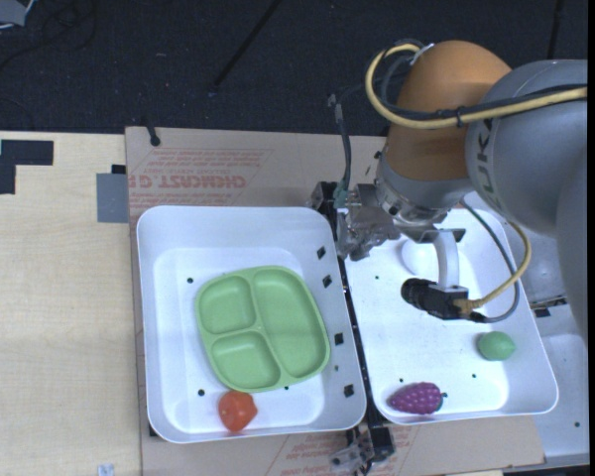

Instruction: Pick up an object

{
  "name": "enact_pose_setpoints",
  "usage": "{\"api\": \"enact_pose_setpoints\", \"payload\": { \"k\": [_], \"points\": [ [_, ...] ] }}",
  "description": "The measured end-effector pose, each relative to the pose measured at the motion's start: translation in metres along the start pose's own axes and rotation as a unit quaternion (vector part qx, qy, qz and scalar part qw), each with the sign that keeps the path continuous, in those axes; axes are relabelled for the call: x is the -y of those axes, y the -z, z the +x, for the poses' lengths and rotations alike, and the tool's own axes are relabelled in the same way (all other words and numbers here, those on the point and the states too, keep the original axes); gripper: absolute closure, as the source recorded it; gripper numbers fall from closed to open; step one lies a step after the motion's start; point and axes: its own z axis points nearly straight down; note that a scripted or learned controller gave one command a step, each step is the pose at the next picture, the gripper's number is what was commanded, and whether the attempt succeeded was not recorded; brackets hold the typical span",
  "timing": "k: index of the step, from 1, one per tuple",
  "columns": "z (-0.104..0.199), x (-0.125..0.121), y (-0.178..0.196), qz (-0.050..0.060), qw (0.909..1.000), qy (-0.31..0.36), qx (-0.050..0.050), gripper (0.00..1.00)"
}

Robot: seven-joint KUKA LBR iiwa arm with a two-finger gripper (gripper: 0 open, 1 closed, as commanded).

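— Objects lay loose in both bins. Nearest the camera, in the right bin point(535, 390), sat a purple grape cluster point(416, 398) close against the front wall.

— And in the left bin point(164, 266)?

— An orange-red piece point(237, 410) rested at the front, just beside the lower corner of a green divided plate point(264, 326). The plate had three compartments, lay tilted in plan, and took up most of that floor.

— What else was on the right?

— A small green round thing point(496, 346), pale and smooth, lay a little farther back than the grapes, near the right wall and well apart from them.

— What stood in the way?

— The arm point(516, 137) came in from the right and hung over the far half of the right bin. A black cable fitting point(431, 297) with a yellow hose dangled above the bin floor between the wrist and the green thing.

— And the gripper point(362, 234)?

— It was over the far left corner of the right bin, by the wall shared with the other bin. I could not tell whether it was parted or closed; the wrist hid it, and nothing showed held there.
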Motion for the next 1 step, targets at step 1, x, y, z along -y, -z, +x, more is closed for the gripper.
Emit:
{"api": "enact_pose_setpoints", "payload": {
  "k": [1],
  "points": [
    [0.0473, 0.0044, -0.007, 0.0, 1.0, 0.0, 0.001, 1.0]
  ]
}}
